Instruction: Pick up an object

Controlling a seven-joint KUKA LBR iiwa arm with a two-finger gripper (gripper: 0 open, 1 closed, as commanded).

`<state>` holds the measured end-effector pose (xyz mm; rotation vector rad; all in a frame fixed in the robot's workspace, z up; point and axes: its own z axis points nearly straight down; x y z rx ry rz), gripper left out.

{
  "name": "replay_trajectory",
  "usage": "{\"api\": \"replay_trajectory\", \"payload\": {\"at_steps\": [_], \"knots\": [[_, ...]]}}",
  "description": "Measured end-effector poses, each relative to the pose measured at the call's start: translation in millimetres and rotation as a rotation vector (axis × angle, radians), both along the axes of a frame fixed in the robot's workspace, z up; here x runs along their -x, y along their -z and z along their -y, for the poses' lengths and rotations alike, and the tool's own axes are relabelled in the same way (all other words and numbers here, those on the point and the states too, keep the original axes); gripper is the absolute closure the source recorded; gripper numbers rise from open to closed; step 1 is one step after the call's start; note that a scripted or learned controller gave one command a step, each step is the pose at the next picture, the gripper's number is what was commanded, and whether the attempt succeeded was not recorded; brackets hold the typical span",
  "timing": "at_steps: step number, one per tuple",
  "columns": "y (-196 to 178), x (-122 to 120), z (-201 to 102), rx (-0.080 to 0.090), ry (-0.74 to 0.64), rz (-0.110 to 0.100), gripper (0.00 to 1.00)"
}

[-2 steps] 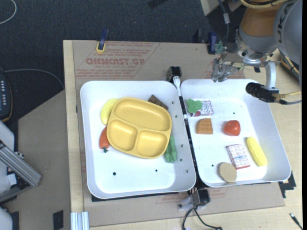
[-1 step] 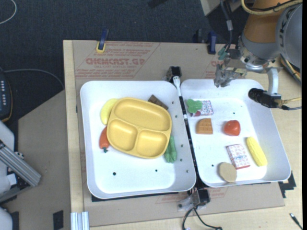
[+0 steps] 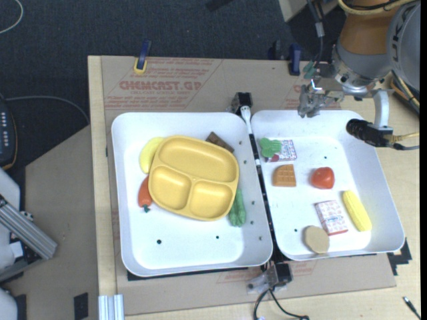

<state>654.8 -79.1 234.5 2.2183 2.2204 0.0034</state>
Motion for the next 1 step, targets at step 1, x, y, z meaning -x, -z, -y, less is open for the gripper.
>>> {"api": "replay_trajectory", "payload": {"at_steps": [1], "knots": [[20.3,-6.7,-2.2,0.0,0.0,-0.006,1.0]]}}
